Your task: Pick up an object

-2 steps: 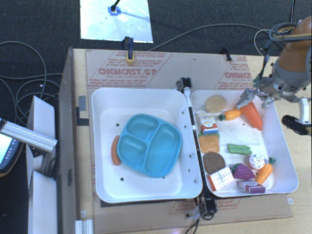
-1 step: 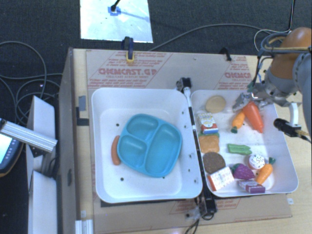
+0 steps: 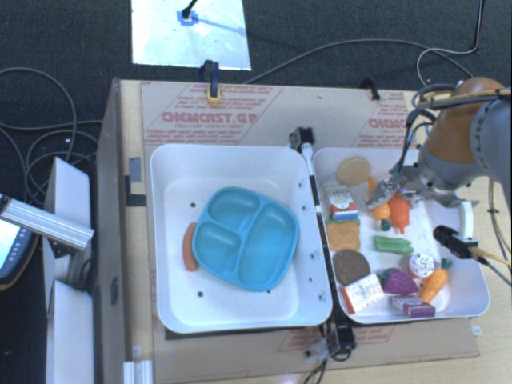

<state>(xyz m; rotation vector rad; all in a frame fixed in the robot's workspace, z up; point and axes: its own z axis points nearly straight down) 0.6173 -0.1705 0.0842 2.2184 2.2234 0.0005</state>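
My gripper (image 3: 390,190) reaches into the right bin (image 3: 472,298) from the right and hangs low over its upper middle. Directly below it lie a small orange fruit (image 3: 382,211) and a red-orange pepper (image 3: 399,214), close to or touching the gripper. An orange piece (image 3: 372,186) sits just to its left. Nearby are a tan round cookie (image 3: 353,169), a small carton (image 3: 343,203) and a green bean pod (image 3: 392,245).
The right bin also holds an orange cracker (image 3: 344,235), a brown patty (image 3: 350,265), a white-red box (image 3: 364,292), purple grapes (image 3: 398,280), a cupcake (image 3: 421,263) and a carrot (image 3: 434,284). In the left bin (image 3: 172,294) are a blue divided plate (image 3: 244,237) and a sausage (image 3: 190,246).
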